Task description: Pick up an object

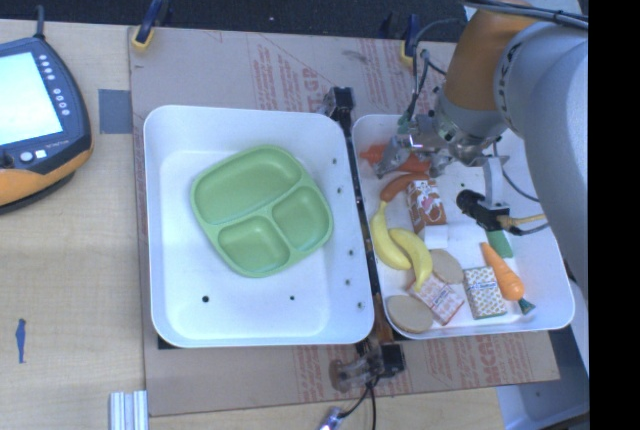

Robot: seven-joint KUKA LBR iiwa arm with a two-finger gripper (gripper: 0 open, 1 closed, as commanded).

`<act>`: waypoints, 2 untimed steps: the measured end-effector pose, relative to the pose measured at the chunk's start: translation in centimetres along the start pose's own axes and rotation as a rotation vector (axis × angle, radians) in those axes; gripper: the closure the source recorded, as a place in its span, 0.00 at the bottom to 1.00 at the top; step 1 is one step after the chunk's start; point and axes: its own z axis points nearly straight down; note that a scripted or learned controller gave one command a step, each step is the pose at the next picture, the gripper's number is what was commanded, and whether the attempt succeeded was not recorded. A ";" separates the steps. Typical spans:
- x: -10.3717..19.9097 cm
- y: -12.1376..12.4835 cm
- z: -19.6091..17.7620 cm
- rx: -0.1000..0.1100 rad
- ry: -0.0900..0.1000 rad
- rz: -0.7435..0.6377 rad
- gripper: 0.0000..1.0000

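The big grey arm (pixel 545 108) reaches over the right bin (pixel 556 313), and its gripper (pixel 418 150) hangs low at the far end of that bin, right by a red sausage toy (pixel 396 185); I cannot tell how far the jaws are open or if they hold anything. The left bin (pixel 170 308), beside the right bin, has a green plate (pixel 262 209) with three parts. In the right bin lie a yellow banana (pixel 400 243), a carrot (pixel 503 275) and small snack packs (pixel 484 296), packed close with little room; the banana looks light, stiff and a bit slippery, so I would grab it across its middle.
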 end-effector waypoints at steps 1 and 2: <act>-0.4 -0.4 -0.9 0.015 -0.004 0.000 1.00; -0.3 -0.2 -1.0 0.012 -0.004 -0.002 0.00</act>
